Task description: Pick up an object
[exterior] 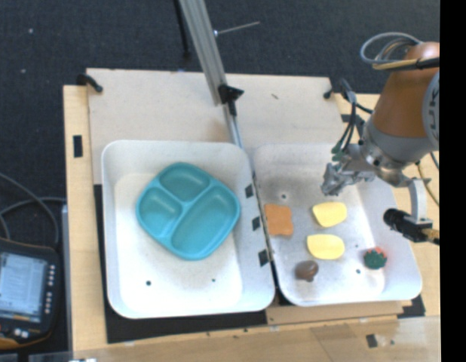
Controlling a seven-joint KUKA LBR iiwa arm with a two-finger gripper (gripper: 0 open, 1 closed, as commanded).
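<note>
- Evenly and brightly lit from above; faint, short shadows only.
- Slightly washed-out white on bins (120,277), no hard glare.
- Soft, low-resolution overall; dark and grainy along upper frame.

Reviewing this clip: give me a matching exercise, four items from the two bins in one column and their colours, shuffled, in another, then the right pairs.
Things:
1. divided plate in the left bin
2. square piece by the right bin's left wall
3. small round item at the right bin's right side
4. lump at the right bin's front

Colours:
A. brown
B. green with red
C. teal
D. orange

Pairs: 1-C, 2-D, 3-B, 4-A
</note>
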